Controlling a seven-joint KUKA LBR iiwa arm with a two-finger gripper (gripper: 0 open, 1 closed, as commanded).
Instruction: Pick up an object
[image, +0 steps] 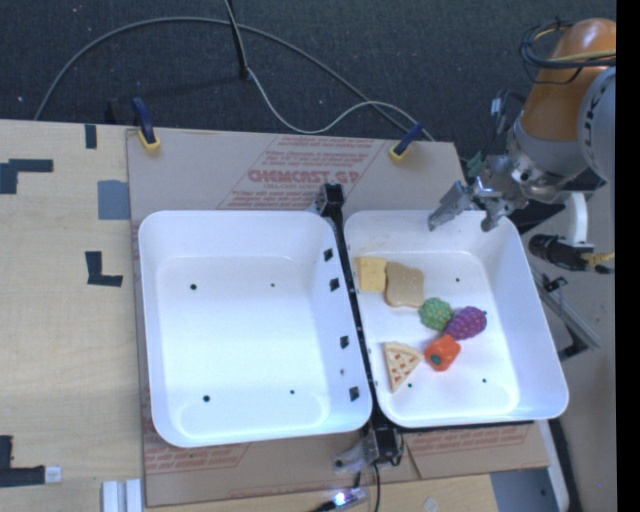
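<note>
While the gripper (464, 207) is being held up over the far right corner of the right bin (520, 262), nothing is being carried in it yet, so the pick is basically not started. Its two fingers are looking spread apart with bare gap between them, and they're being kept well apart from the toy food. All of that food is being left sitting in the right bin: a yellow cheese square (371, 273) touching a tan bread slice (405, 285), then a green broccoli (434, 313) pressed against a purple grape bunch (466, 322), an orange-red pepper (442, 352) just below those, and a pizza slice (400, 363) near the divider. The left bin (160, 300) is being left with just small dark dots on its floor. What's left, by the look of it: a target being chosen, a descent, a close, a lift. The arm (570, 90) is being cut off at the frame's right side, so most of it isn't being seen, and the fingertips are small and a bit blurry, so exact spacing is hard to judge.
</note>
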